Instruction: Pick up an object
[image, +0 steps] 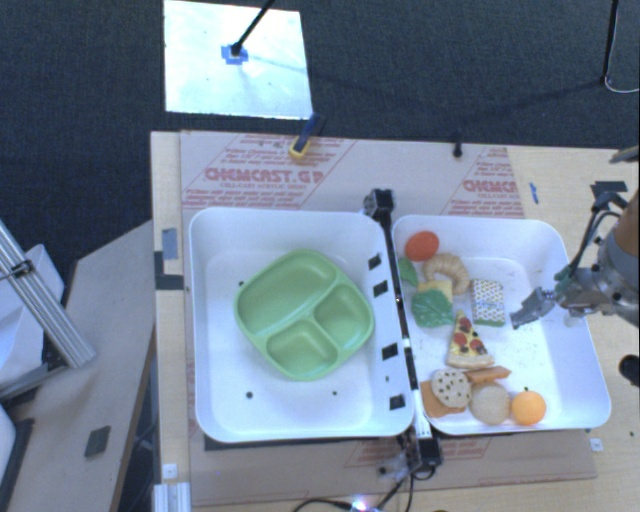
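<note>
the pincer (525, 310), its opening too blurred to tell, hangs over the right bin (575, 300) with the patterned block (488, 301) just to its left, the pizza slice (467, 343) nearer-left.

The scene is taken by a single camera, fixed above the bench (260, 160) and tilted so that the surface is looked down on at a slant. The far edge of the bench is placed toward the top of the picture, the near edge toward the bottom. Both white bins are framed whole: the left bin (215, 330) sits near the centre, the right bin (565, 300) toward the right side. Dark floor is taken in beyond the bench along the top and down the left. The view is set well back, so small items are rendered coarsely. The arm (610, 285) is seen entering at the right edge.
</note>
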